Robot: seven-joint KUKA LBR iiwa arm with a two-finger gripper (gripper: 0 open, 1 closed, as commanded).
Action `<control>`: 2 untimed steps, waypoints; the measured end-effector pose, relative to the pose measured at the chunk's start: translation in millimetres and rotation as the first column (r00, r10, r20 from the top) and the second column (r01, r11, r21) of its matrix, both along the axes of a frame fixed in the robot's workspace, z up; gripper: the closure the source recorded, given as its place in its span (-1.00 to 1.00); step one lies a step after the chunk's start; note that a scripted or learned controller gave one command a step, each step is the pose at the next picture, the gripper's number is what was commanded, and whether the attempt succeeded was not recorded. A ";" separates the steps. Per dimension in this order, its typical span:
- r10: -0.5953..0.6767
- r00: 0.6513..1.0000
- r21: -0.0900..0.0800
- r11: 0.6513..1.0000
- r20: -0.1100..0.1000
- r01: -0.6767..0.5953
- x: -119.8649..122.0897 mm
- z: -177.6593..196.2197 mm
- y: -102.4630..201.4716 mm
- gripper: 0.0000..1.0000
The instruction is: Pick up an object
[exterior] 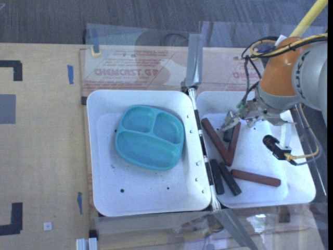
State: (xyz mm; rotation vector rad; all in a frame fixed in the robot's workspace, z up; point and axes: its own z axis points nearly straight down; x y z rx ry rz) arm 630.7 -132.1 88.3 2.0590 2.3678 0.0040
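The gripper (229, 130), finger state not discernible, is poised over brown sticks (216, 141) in the right bin (302, 189); a descent and grasp are judged next.

Your arm (312, 82) presents a grey casing with a rounded orange band (278, 74) above the wrist. Note black and yellow cables looped around it, with a metallic gripper (231, 121) assembly.

One camera looks down at a slant from above the bench (41, 139), at middling distance. It takes in both white bins: the left bin (99, 191) and the right bin (302, 186). The arm (312, 82) enters from the right.
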 end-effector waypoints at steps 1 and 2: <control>-0.006 1.000 0.001 1.000 0.004 0.006 0.3 10.8 -2.5 1.00; 0.093 0.996 -0.003 0.996 0.015 -0.093 -11.2 158.3 75.7 1.00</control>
